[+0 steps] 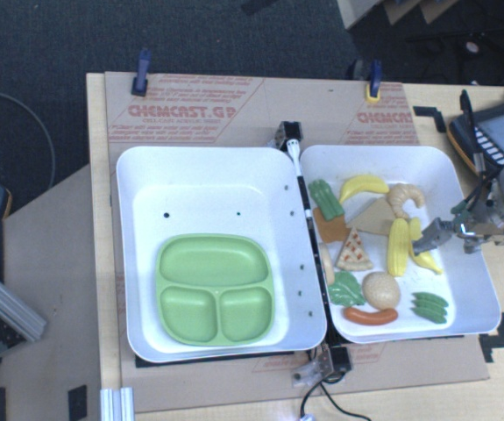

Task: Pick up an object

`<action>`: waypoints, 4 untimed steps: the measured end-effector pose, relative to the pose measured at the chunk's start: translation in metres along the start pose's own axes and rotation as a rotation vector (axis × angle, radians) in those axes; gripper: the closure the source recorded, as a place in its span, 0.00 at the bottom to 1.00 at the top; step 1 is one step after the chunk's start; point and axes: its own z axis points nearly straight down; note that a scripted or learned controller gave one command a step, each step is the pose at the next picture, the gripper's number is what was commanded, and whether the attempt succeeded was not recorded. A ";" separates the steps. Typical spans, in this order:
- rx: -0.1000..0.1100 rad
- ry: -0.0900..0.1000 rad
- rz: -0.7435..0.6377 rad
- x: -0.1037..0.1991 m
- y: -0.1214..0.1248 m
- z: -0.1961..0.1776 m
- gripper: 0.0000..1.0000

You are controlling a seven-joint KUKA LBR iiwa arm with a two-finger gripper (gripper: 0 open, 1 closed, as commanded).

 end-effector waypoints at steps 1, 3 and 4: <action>0.005 0.004 -0.004 0.055 0.001 0.119 0.00; -0.007 0.000 -0.007 0.132 0.000 0.008 1.00; -0.004 0.002 -0.007 0.182 -0.007 -0.030 1.00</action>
